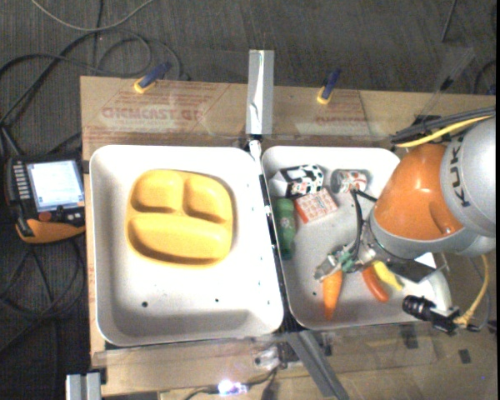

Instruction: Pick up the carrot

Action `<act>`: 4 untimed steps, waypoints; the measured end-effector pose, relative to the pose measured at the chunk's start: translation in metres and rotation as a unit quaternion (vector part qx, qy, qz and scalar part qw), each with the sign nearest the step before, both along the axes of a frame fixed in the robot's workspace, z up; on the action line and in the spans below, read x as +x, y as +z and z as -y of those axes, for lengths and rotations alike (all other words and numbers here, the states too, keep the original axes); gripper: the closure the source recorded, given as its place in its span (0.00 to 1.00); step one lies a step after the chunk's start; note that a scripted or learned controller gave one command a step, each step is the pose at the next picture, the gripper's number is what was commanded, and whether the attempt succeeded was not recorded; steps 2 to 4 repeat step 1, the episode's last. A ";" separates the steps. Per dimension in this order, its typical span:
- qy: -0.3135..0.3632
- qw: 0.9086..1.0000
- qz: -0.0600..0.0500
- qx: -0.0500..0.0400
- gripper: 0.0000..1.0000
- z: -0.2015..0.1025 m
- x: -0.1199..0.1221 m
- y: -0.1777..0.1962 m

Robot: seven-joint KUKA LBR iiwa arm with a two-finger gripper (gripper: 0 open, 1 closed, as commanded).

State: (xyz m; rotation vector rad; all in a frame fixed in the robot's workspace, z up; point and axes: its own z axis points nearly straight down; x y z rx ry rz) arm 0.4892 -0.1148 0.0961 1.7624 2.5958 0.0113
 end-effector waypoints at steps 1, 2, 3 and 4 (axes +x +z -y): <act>-0.100 0.995 -0.007 -0.002 1.00 -0.071 -0.005 0.093; -0.100 0.995 -0.007 -0.002 1.00 -0.071 -0.005 0.093; -0.100 0.995 -0.007 -0.002 1.00 -0.071 -0.005 0.093; -0.100 0.995 -0.007 -0.002 1.00 -0.071 -0.005 0.093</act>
